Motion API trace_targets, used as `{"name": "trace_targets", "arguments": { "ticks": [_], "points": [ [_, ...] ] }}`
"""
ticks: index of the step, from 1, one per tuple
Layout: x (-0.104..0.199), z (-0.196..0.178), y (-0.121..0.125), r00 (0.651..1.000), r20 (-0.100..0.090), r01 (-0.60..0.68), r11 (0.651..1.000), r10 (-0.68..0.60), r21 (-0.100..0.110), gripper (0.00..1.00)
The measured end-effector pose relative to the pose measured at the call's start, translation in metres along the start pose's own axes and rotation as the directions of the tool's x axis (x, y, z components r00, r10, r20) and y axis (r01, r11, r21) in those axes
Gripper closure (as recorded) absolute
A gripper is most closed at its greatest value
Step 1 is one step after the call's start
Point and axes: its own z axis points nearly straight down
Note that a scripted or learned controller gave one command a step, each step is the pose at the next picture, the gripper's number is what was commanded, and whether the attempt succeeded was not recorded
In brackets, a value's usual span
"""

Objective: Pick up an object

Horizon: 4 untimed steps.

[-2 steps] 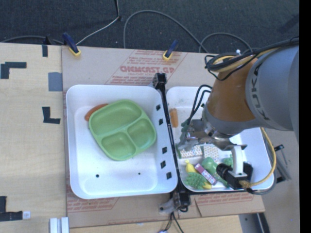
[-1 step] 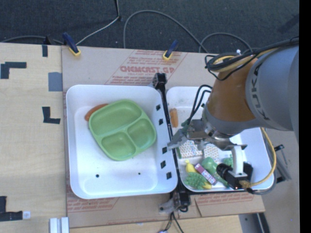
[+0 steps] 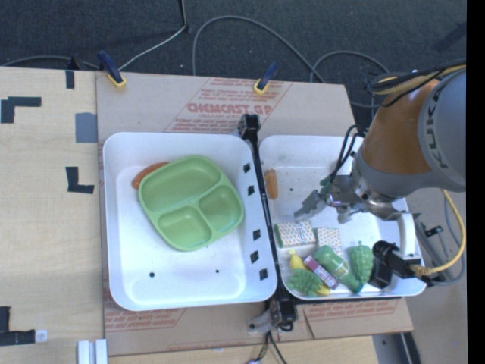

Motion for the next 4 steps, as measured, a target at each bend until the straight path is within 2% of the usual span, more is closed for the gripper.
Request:
{"name": "trace_targets", "arguments": {
  "ticks": [1,2,3,4],
  "points": [
    [-0.034,0.102,0.074,1.0,0.0,0.001,1.0,-0.001,0.001,0.0],
    [-0.095,-0.036,0.096,1.0,0.002,0.001,1.0,-0.001,-0.004,0.0],
    [-0.108,0.052,0.003,1.0,-0.002,0.001,1.0,-0.001,0.002,0.0],
    [-0.055,0.057,0.12,1.0,-0.001,0.003,1.0,-0.003,-0.001,0.0]
  ]
}}
